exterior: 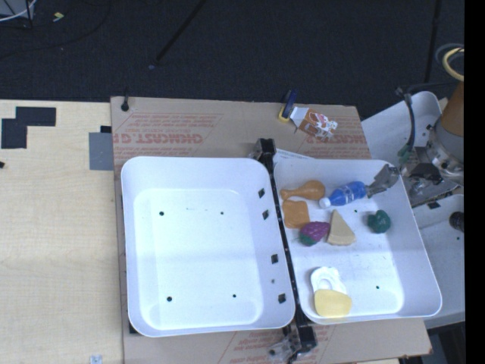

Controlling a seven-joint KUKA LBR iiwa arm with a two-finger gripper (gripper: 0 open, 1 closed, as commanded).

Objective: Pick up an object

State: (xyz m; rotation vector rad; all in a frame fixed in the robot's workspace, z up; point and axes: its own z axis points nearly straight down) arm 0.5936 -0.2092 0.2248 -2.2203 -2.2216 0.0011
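- Jaws (384,179) poised at the right bin's (424,279) far edge — open or closed, impossible to tell.
- Blue bottle (346,195) lies just beside them — likeliest pick, being nearest.

We see glossy white plastic bins (197,321), a matt brown cardboard sheet (227,127), and a pale wood bench (53,241).

Robotics lab, white bins (136,203) on cardboard-topped bench (189,131), loose cables (23,6)

Brown cardboard-topped bench (189,127) under two white bins (136,203).
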